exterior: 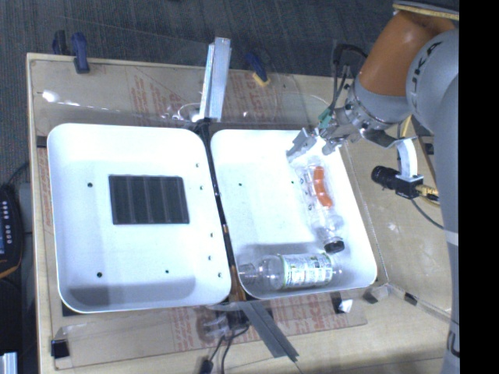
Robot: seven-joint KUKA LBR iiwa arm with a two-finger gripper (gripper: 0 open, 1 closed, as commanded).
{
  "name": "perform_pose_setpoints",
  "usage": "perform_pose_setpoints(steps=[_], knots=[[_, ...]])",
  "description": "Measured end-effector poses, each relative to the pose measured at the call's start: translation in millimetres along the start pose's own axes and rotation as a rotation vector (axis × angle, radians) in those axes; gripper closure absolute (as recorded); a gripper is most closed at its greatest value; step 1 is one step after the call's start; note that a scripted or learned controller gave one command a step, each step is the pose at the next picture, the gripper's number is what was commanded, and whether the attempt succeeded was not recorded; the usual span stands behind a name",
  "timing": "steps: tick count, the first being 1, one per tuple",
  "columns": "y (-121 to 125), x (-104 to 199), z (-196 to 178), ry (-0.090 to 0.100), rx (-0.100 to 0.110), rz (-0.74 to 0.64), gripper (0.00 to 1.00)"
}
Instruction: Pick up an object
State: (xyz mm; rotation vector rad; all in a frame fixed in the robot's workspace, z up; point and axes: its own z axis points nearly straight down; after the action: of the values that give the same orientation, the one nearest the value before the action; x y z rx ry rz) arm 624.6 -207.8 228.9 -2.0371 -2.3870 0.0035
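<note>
- Gripper (313,142) sits above the upper right corner of the right bin (257,170), just over the top end of a clear bottle with an orange label (320,197). How far its fingers are parted cannot be told; nothing is seen held between them.
- That bottle lies along the bin's right wall, black cap pointing down.
- A second clear bottle (292,271) lies across the bottom of the same bin.
- Left bin (78,162) holds a dark ridged tray (148,199).

You are looking at two bins sitting side by side on the tabletop (405,287). A flat pad (148,199) is lying in the left bin (78,287). In the right bin (257,209), one bottle (321,201) is lying along its right edge, another bottle (292,271) along its near edge.
</note>
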Motion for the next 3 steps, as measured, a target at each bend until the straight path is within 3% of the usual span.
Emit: perform_pose_setpoints(steps=[1, 3], knots=[[-14.8, 1.7, 14.2, 0.001, 0.001, -0.12, 0.0], [-2.9, 0.2, 25.5, -0.005, -0.006, -0.288, 0.0]])
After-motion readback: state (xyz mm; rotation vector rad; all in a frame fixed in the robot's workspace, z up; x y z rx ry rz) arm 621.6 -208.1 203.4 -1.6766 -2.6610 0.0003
